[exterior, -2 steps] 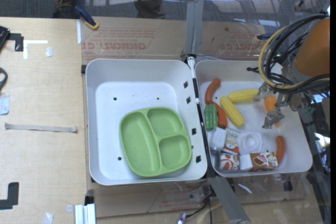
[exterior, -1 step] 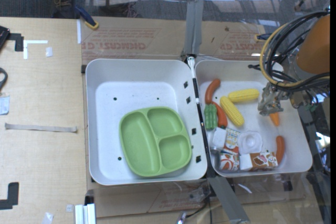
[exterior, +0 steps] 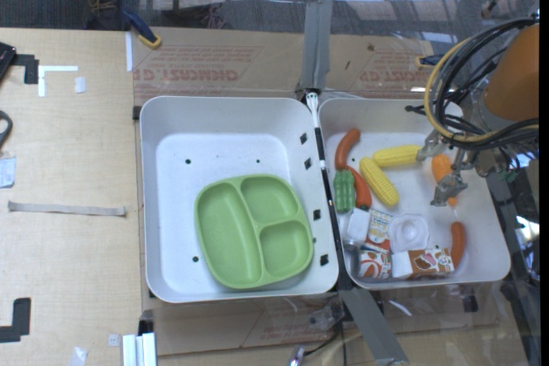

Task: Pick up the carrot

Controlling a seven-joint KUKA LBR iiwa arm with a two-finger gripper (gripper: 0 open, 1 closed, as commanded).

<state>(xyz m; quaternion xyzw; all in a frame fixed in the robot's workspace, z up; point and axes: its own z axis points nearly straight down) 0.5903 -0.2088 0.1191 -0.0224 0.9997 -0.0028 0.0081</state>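
The carrot (exterior: 441, 166) is a small orange piece at the right side of the right bin (exterior: 480, 277). It sits between the two metal fingers (exterior: 446, 191) of my gripper (exterior: 438, 172), which is shut on it. The grey arm with its orange band (exterior: 517, 77) and black cables reaches in from the right, above the bin's far right corner. The carrot's lower end is partly hidden by the fingers.
The right bin also holds two yellow corn cobs (exterior: 396, 156) (exterior: 378, 182), red sausages (exterior: 346, 148) (exterior: 457, 243), a green vegetable (exterior: 344, 190), a white cup (exterior: 409, 231) and small cartons (exterior: 429, 261). A green divided plate (exterior: 255, 229) lies in the left bin (exterior: 163, 184).
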